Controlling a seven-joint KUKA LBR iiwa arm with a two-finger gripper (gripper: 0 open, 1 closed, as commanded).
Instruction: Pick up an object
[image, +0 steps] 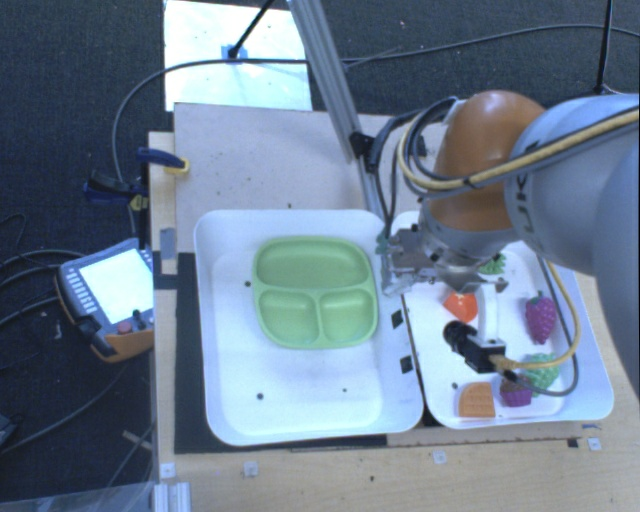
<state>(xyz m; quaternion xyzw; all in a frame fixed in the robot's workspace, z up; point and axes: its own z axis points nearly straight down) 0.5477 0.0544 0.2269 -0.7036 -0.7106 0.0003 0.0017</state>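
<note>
Dark carpet surrounds the pale surface (260, 150) that carries two shallow white bins side by side. Over it we see the big grey arm (580, 170), orange-banded above the wrist, reaching in from the right and hanging over the right bin (600, 400). The left bin (300, 400) holds a green divided plate (315, 290) lying flat toward its far side, well apart from the arm's working end. The smaller toys sit in the right bin. A purple grape bunch (540, 318) lies near its right wall. A green grape bunch (543, 371) is at the near right, with a small purple piece (517, 393) just beside it, and an orange slab (477, 400) lies by the near rim. A red-orange piece (460, 305) sits close under the wrist. The gripper (425, 268) is at the far left corner of that bin, by the wall between the two bins. The wrist hides its lower end, so we cannot tell whether the jaws are spread or pressed together, and we see nothing pinched in them. We judge the step in hand to be the approach, with the tool placed over the right bin and no object lifted yet. The red-orange piece looks like the nearest candidate, though we cannot say it lies in line with the jaws. The next move, as we read it, calls for centring over one toy, clear of the bin wall and the neighbouring pieces. The gripper should then descend squarely, so that the closing jaws meet the toy and not the bin floor.
</note>
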